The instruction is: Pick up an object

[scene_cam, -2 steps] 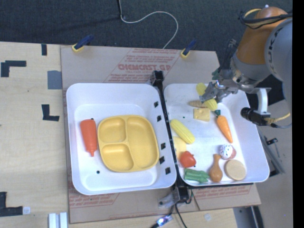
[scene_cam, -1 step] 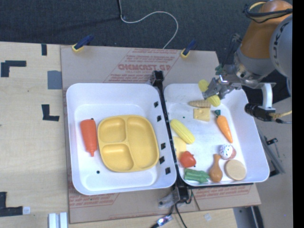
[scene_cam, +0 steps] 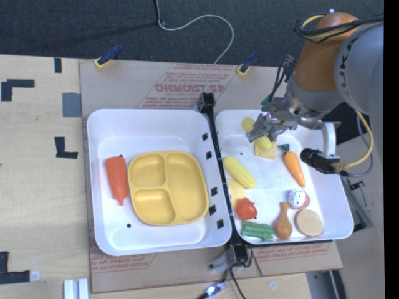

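I see tool (scene_cam: 264, 128) low in right bin (scene_cam: 336, 195) | over yellow block (scene_cam: 265, 148) | can't tell its opening or grasp | block top hidden

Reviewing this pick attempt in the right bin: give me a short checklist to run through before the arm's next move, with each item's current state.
1. Gripper is over the right bin: ok.
2. Target under the gripper, the yellow wedge, is in view: ok.
3. An object is seen between the fingers: cannot tell.
4. Neighbours stand apart from the target: carrot and corn both lie apart: ok.
5. Target is away from the bin wall: ok.
6. Left bin's yellow tray and orange sausage are far from the gripper: ok.
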Tool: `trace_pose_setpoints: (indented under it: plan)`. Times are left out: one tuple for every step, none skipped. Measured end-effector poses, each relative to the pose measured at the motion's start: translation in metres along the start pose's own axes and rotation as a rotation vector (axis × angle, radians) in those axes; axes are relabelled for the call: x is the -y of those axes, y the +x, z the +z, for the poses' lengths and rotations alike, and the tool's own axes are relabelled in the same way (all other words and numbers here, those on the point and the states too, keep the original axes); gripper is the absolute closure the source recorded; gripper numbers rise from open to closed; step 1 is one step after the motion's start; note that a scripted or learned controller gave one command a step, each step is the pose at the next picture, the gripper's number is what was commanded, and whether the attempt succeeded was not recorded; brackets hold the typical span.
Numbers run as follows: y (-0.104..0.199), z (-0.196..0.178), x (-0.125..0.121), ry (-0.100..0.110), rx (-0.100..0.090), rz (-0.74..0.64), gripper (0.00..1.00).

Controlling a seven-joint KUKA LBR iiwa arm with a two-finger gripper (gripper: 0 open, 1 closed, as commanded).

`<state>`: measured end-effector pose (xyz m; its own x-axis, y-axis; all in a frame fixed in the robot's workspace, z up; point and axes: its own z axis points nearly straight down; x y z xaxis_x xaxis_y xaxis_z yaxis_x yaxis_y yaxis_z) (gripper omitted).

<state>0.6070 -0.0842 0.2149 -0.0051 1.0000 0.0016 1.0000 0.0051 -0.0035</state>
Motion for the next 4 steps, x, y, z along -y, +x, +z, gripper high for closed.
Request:
trace_pose_setpoints:
  plan:
    - [0.044,-0.014,0.026,-0.001,-0.001,-0.001,1.0]
    - [0.089,-0.018,0.06,0.001,0.0,-0.001,1.0]
    - [0.085,-0.018,0.052,-0.002,0.002,0.002,1.0]
    - [0.08,0.002,0.056,0.001,0.003,0.004,1.0]
